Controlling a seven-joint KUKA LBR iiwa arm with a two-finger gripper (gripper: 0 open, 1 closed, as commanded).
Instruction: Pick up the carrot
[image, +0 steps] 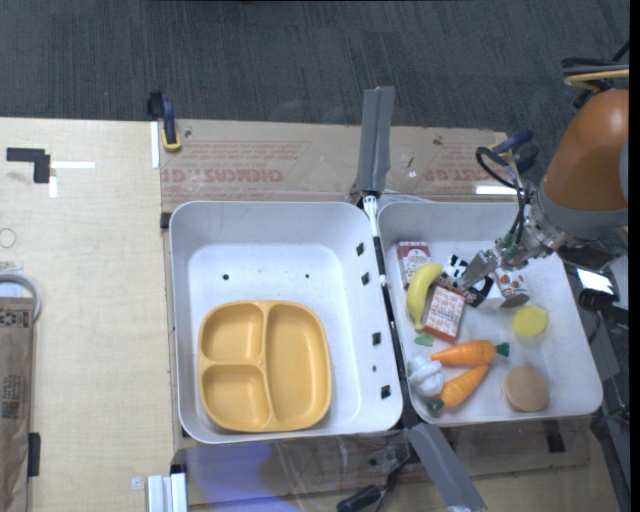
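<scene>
Two orange carrots lie in the right bin (590, 385), toward its front. The upper carrot (464, 352) lies across the bin with its green top pointing right. Just below it, the lower carrot (463, 384) slants, with its green end down at the left. My gripper (478, 275) hangs over the middle of the right bin, above and behind the carrots and apart from them. It sits close to a red and white packet (444, 312) and a small can (512, 287).
The right bin also holds a banana (421, 287), a red box (412, 257), a yellow lemon (530, 321), a tan round bun (527, 389) and a white lump (425, 375) touching the carrots. A yellow divided plate (265, 362) sits in the left bin (190, 250).
</scene>
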